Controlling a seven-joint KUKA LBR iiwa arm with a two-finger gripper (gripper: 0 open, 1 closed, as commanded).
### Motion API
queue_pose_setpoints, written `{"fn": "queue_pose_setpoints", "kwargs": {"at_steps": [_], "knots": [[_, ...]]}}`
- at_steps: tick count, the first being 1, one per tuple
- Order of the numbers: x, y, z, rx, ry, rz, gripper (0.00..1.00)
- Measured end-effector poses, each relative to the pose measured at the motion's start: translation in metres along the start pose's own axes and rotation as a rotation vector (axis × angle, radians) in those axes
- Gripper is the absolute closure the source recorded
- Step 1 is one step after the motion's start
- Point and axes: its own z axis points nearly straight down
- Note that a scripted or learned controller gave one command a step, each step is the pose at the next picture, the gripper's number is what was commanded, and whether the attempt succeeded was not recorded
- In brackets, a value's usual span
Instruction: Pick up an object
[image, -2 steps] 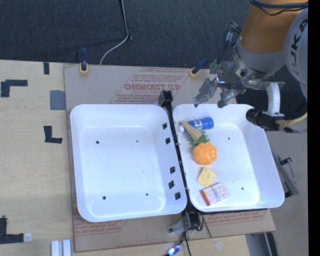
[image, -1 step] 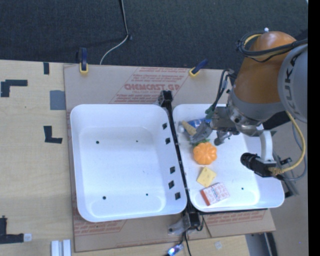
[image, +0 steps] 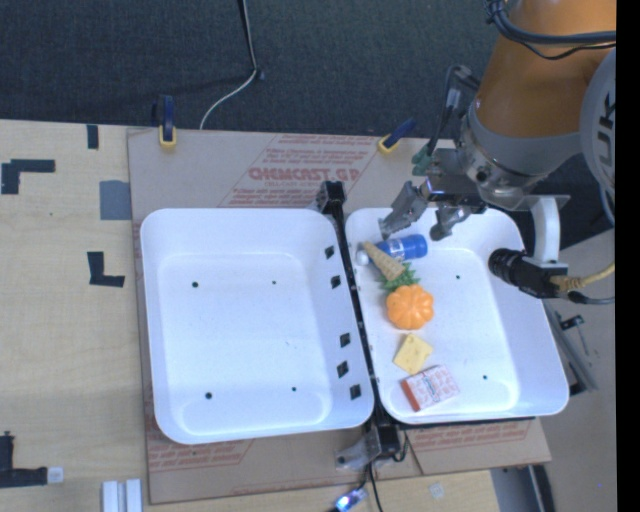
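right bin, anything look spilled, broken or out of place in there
Nothing looks spilled or broken. The right bin has a blue bottle lying on its side, with an ice cream cone, an orange pumpkin, a yellow wedge and a red and white packet in a loose line. The pincer hovers open over the bottle.

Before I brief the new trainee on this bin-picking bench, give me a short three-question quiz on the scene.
1. True or false: the orange pumpkin lies in the left bin.
2. Which lies nearest the camera's edge of the right bin: A) blue bottle, B) yellow block, C) red-and-white packet?
3. Fill in: the gripper hangs above the ____ bin, fingers apart, holding nothing.

Key: 1 false; 2 C; 3 right.
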Motion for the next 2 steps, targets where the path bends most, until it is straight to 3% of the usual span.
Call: {"fn": "queue_pose_setpoints", "kwargs": {"at_steps": [1,2], "knots": [[0.022,-0.021,0.004,0.011,-0.001,0.003,1.0],[0.053,-0.034,-0.017,0.008,0.001,0.0,1.0]]}}
